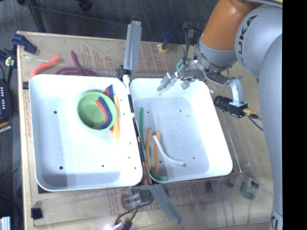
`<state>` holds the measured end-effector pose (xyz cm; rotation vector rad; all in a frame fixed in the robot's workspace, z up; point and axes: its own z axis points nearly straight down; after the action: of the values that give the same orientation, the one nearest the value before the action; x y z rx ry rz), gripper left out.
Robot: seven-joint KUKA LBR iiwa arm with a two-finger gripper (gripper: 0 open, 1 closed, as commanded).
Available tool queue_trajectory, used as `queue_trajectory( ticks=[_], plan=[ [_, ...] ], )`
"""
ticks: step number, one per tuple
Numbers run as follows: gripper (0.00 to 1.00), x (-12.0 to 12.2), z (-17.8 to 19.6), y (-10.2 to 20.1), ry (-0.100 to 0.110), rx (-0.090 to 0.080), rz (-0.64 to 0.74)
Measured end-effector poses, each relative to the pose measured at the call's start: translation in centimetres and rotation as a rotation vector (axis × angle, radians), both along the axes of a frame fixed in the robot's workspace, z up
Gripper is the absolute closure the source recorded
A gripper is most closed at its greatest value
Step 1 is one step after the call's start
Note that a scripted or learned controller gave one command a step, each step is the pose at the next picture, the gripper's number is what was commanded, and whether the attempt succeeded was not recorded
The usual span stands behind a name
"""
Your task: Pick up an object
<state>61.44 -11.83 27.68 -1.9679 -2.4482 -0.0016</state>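
Tool (pixel 165 84) over right bin (pixel 218 143) far rim — fingers apart, nothing btwn.

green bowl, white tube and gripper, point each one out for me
green bowl (pixel 94 110): camera view, on its inner floor
white tube (pixel 166 156): camera view, on the middle of its curve
gripper (pixel 165 85): camera view, at its tip

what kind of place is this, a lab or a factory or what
Most likely a robotics lab set up for grasping trials: a grey and orange arm reaches over two white bins, one holding a green bowl, on a plywood bench with loose cables.
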Motion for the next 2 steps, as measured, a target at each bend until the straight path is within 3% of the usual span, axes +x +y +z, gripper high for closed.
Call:
queue_trajectory(
  ticks=[1, 2],
  plan=[
    [0.00, -5.8, -10.7, -0.8, 0.005, 0.000, 0.051],
    [0.00, -7.8, -17.9, -0.6, -0.012, -0.006, 0.149]
  ],
)
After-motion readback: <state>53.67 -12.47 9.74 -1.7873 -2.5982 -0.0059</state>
